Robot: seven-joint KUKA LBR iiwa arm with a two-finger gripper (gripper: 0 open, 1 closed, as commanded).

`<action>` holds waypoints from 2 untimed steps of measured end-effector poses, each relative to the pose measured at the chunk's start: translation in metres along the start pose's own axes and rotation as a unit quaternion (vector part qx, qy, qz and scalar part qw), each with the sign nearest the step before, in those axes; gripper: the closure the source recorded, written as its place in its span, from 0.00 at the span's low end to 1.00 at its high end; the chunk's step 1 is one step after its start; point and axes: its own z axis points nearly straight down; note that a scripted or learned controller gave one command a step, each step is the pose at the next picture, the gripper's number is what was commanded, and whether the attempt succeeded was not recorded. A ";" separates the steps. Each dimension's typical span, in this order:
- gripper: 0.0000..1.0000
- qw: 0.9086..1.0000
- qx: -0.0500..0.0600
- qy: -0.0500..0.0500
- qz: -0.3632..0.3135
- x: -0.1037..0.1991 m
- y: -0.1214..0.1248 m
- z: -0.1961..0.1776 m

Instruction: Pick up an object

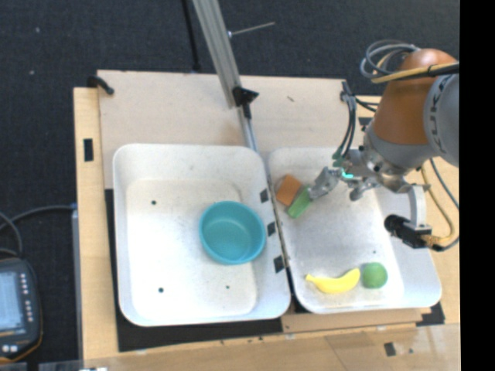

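**Pincer lowered over the right bin, no grasp confirmed**

Camera view: The pincer (340, 182) is seen low over the upper part of the right bin (402, 284), reached in from the right on the grey arm (410, 122) with its orange band. One finger is seen stretched leftward toward a small green block (299, 205), which lies just beside an orange-brown block (288, 188) near the bin's left wall. The finger's tip appears close to or touching the green block, but whether the block sits between two fingers cannot be told, nor can how far the pincer is parted; no hold is claimed. Other candidates lie well apart at the bin's lower edge: a yellow banana (334, 282) and, just beside it, a green round fruit (374, 275). A teal bowl (232, 232) rests in the left bin (139, 207).

The step in hand is judged to be the approach or closing on the green block. The next move would call for the fingers to be set on either side of the block before closing, with the neighbouring orange-brown block and the bin wall avoided, then a straight lift.

Both bins are carried on a pale wooden surface (170, 107), with dark carpet around it. A metal pole (220, 49) is seen slanting over the surface, and a handheld screen unit (15, 300) lies at the lower left.
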 end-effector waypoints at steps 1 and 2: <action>0.00 1.000 0.002 -0.001 0.001 0.000 0.002 0.042; 0.00 1.000 0.003 -0.001 0.001 -0.001 0.001 0.095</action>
